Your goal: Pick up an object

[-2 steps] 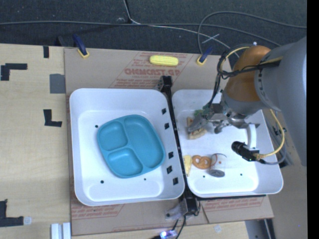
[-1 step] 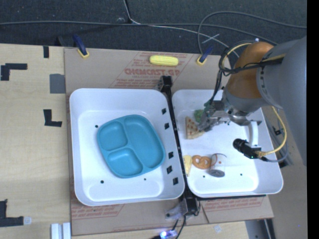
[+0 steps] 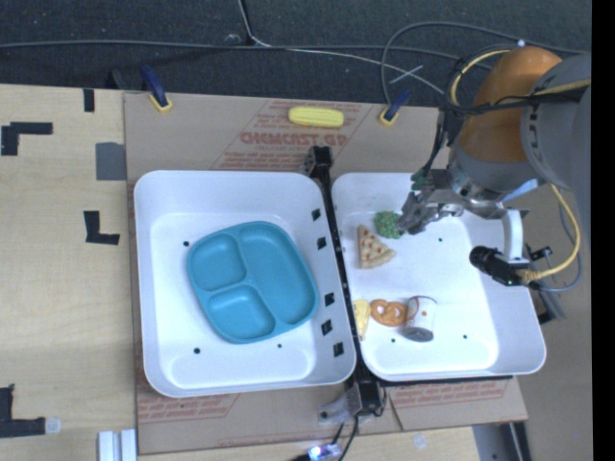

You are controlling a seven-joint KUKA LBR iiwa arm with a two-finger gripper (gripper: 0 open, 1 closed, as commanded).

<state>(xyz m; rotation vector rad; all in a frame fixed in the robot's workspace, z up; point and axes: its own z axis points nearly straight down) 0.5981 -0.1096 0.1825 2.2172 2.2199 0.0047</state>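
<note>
In the right bin lie a small green broccoli piece, a pizza slice, a pretzel, a yellow piece and a small can on its side. My gripper hangs over the bin's upper left part, its tips right beside the broccoli on its right side. Whether the tips touch the broccoli is unclear.
The left bin holds a blue divided plate. A yellow banana-like toy lies on the cardboard behind the bins. Cables loop above the arm at the right, and a black divider runs between the bins.
</note>
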